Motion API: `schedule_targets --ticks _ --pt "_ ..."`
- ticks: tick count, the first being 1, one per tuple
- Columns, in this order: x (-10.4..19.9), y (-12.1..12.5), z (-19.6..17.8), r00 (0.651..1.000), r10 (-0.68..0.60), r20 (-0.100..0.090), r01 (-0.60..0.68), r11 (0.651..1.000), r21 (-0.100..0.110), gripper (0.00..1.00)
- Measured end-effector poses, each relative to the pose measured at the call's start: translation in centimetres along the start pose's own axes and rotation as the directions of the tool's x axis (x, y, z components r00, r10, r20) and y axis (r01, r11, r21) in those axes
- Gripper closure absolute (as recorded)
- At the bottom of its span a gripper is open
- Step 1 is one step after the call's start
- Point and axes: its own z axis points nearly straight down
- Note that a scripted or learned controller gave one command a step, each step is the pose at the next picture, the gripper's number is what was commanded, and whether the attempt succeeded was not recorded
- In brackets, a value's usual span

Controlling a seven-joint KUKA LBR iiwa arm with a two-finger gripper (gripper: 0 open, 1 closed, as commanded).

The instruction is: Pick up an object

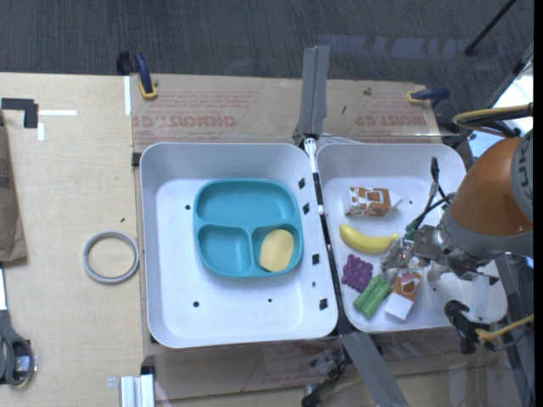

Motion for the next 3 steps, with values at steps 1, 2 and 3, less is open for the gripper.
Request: schedule_targets --ticks 1,2,3 --pt "-0.1 0.0 -0.9 1.000 0.004 0.000 -0.004 1.000 0.001 1.00" --pt "0.5 -1.3 -1.8 0.990 0.141 -0.001 -0.141 0.990 -0.001 1.00" --pt "4.5 2.1 -13.9 0.966 0.259 0.002 -0.259 0.966 -0.001 1.00"
